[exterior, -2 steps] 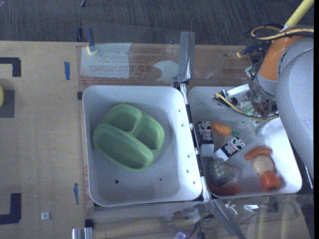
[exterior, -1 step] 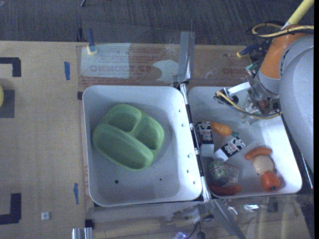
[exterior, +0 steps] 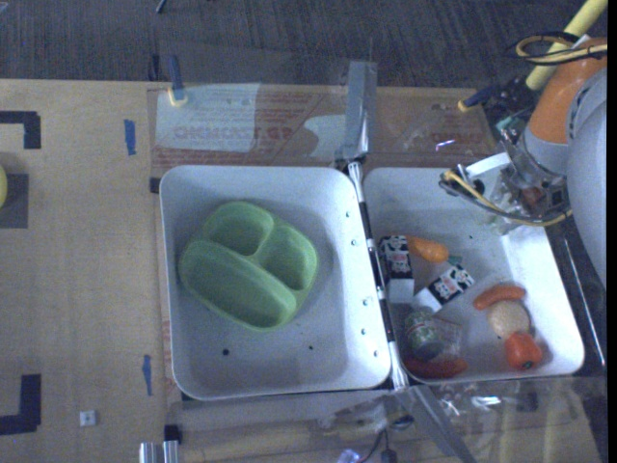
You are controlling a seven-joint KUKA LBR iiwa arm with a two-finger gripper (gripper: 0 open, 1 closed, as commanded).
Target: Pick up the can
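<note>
The can [exterior: 424, 334] is lying low in the right bin [exterior: 415, 201], toward the lower right of the frame. It is sitting just above a red pepper [exterior: 439, 366] and just below a little cow-spotted carton [exterior: 450, 283]. The gripper [exterior: 508, 199] is hanging over the bin's upper right corner, well apart from the can. I cannot tell if it is spread or pressed together. I think the reaching step is only beginning. Next, it is needing to travel down and left, then drop onto the can without bumping the toys crowding around it.
</note>
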